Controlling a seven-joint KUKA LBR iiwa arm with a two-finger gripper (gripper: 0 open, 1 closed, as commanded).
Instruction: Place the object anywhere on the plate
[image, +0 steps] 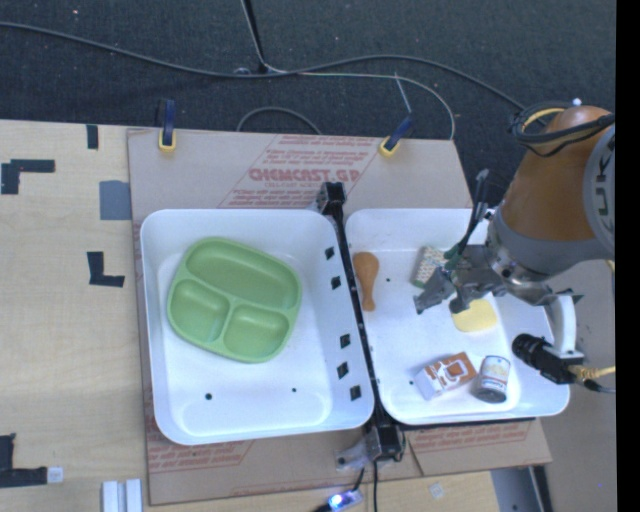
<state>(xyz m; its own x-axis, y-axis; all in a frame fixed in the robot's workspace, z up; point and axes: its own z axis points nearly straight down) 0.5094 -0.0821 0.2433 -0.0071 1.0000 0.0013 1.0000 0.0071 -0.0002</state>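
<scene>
A: Where's the tool (443, 290)?
B: Low in the right bin (400, 395), beside the yellow block (477, 317). I can't tell what it grips.
A: And the green plate (234, 298)?
B: Left bin (165, 395), well apart. A weak grasp could drop the block crossing the divider (350, 300).

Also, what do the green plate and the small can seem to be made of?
The green plate looks like moulded plastic with a matte finish: even colour, soft rounded compartments. The small can in the right bin seems to be metal, with a greyish shiny top, though it may be a toy.
</scene>
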